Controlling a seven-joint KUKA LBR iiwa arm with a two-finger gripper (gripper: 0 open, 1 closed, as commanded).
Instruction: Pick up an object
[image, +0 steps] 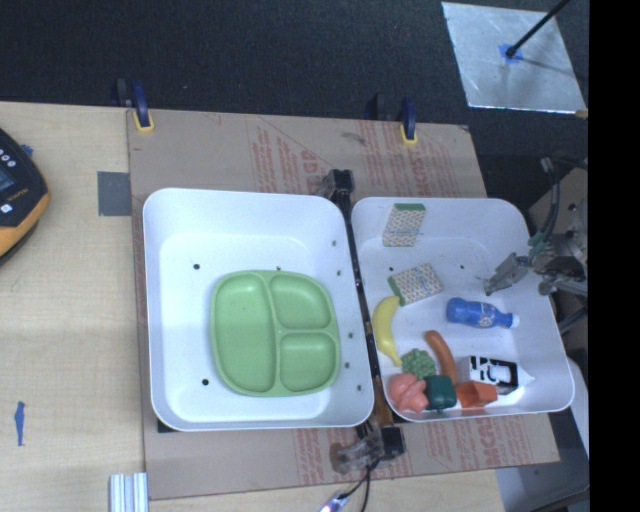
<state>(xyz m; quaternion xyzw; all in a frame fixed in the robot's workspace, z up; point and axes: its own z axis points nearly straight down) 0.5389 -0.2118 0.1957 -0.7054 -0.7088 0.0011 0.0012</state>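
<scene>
Nearest the camera, toy foods (432, 383) cluster at 6 o'clock in the right bin (540, 400); a blue bottle (478, 314) lies at centre, a banana (385, 328) at 9 o'clock. My jaws (508, 272) hover at 3 o'clock, slightly parted, gripping nothing. The left bin (180, 225) holds a green plate (273, 332).

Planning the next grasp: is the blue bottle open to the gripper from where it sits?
Probably yes. The blue bottle lies alone on bare bin floor, just below-left of the gripper, nothing between them.
</scene>
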